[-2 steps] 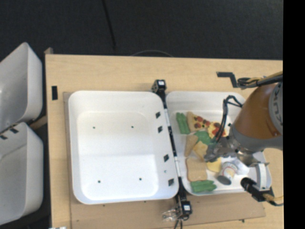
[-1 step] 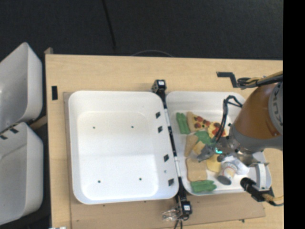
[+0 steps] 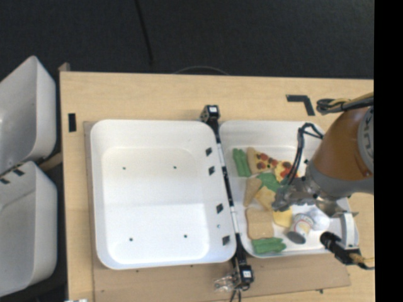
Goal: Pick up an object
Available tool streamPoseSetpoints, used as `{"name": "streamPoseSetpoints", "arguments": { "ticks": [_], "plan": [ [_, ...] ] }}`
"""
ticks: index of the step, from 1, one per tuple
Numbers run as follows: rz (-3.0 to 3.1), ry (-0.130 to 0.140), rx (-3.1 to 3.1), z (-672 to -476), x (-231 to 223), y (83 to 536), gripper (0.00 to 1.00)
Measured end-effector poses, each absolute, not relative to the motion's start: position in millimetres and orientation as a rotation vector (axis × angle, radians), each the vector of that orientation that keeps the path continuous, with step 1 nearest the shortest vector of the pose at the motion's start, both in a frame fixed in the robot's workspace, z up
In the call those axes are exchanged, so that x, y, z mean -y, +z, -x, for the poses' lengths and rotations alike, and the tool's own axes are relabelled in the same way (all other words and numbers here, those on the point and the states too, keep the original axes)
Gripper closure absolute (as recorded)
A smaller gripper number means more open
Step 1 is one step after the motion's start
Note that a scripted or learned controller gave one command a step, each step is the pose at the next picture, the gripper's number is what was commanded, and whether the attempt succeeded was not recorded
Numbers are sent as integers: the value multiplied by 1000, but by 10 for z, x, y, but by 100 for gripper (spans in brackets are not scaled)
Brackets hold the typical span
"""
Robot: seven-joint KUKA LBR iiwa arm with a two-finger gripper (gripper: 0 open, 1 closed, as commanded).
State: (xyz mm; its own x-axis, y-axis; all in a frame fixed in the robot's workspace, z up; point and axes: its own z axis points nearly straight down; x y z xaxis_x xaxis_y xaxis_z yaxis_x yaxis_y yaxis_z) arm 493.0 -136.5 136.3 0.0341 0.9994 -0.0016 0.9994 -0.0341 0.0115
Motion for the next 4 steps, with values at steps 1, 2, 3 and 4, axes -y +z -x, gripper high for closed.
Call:
{"name": "streamPoseSetpoints", "arguments": {
  "ticks": [1, 2, 3, 4],
  "plan": [
    [-2257, 11, -2171, -4930, 1363, 1360, 0],
    [-2210, 3, -2227, -5654, 981, 994, 0],
    [-2214, 5, -2222, -5637, 1017, 1126, 100],
    [-2205, 18, -2225, -6194, 322, 2069, 100]
  ]
}}
